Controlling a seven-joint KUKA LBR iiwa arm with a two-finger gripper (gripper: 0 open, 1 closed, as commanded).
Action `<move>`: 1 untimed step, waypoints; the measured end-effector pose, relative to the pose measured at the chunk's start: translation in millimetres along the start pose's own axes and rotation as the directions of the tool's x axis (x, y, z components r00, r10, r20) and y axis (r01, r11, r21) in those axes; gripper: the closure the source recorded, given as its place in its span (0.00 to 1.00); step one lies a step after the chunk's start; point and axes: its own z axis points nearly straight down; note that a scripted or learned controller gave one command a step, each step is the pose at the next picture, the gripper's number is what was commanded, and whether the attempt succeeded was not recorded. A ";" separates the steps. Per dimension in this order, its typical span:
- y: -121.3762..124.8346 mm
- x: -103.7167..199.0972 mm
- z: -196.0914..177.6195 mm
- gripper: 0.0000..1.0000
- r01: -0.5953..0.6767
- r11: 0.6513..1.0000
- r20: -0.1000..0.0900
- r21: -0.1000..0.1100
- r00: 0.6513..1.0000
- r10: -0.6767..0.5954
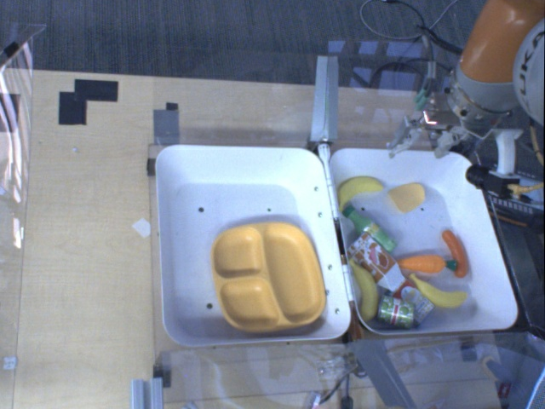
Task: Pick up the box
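— As you scan from the frame's left edge, what do you have under the camera?

— You see a pale wooden bench (85,254) with black tape marks (85,99) at upper left, and dark carpet (213,15) across the top. At centre left sits the left bin (179,228), holding a yellow divided tray (268,275). Touching its right wall is the right bin (490,254).

— Where is the box for you?

— You find the box (375,256), red and white with printed pictures, lying flat near the right bin's left wall. A green bottle (368,227) touches its upper end, a yellow banana (366,288) lies along its lower left, an orange carrot (424,264) is just to its right, and a green can (395,312) lies below it.

— And the gripper?

— Your gripper (423,139) hangs over the right bin's upper rim, at upper right, below the arm's orange band (502,20). The box lies well apart from it, lower and to the left. The fingers (404,141) look spread apart, with nothing between them and touching nothing you can make out.
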 end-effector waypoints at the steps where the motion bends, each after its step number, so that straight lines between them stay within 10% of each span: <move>1: -36.3 -61.6 119.5 0.00 0.007 1.000 0.001 0.001 1.000 -0.007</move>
